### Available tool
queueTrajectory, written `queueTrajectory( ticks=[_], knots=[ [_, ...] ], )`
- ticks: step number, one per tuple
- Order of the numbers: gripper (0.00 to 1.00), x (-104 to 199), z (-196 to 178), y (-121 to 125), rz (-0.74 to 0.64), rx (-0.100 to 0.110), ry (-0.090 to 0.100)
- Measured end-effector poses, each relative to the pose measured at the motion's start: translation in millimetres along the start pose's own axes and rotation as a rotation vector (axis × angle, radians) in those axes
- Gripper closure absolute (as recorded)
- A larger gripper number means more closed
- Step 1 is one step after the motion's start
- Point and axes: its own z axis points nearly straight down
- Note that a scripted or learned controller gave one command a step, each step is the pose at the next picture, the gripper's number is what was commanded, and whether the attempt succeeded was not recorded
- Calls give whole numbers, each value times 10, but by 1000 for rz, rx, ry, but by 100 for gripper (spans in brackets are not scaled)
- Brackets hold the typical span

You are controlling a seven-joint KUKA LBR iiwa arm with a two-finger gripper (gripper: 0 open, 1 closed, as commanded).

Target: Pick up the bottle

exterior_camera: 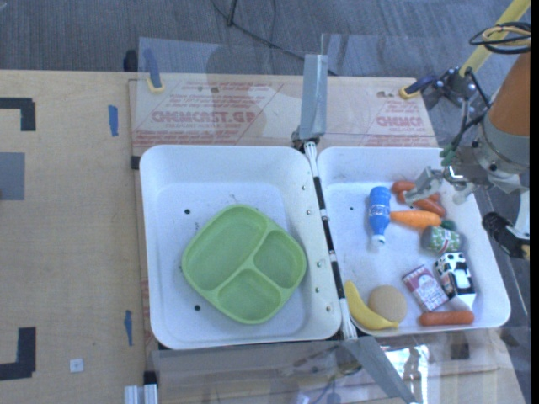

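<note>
The bottle (378,213) is blue with a white label and a white cap. It lies flat in the right bin (354,251), near the bin's left side, with its cap toward the front. My gripper (424,185) hangs at the bin's far right, above a small red-orange vegetable (405,187) and just right of the bottle's top end. Nothing shows between the bottle and the gripper but a narrow strip of bin floor. The grey arm with its orange band (512,103) comes in from the upper right.
Beside the bottle lie an orange carrot (415,219), a green packet (440,240), a black-and-white toy (456,273), a red carton (425,286), a red sausage (446,317), a bun (387,303) and a banana (365,310). The left bin holds a green divided plate (244,263).
</note>
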Motion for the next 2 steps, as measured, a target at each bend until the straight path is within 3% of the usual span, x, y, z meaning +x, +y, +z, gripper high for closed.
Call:
queueTrajectory(
  ticks=[1,2],
  knots=[
    [0,415,1064,109,34,0,0],
    [0,611,1303,196,-5,-4,-2]
  ],
)
